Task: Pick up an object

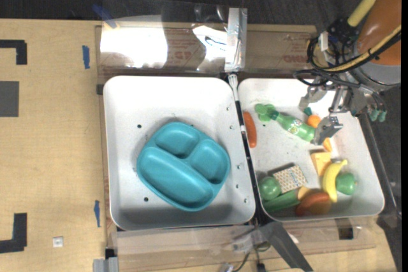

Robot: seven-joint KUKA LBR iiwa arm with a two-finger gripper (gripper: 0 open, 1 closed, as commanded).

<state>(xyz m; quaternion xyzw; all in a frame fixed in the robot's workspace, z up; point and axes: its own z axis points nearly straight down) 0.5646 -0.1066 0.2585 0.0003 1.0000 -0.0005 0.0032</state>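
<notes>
So from my seat the pick isn't done yet. The end effector (324,113) is hanging over the right bin (373,156), fingers spread with nothing between them, right above the little orange piece (313,120) and just beside the green bottle (288,123). Banana (331,176) and the rest of the toy food are bunched at the near end. Left bin (121,137) just has the teal tray (183,164). Still left, I'd say: drop, pinch, lift.
</notes>
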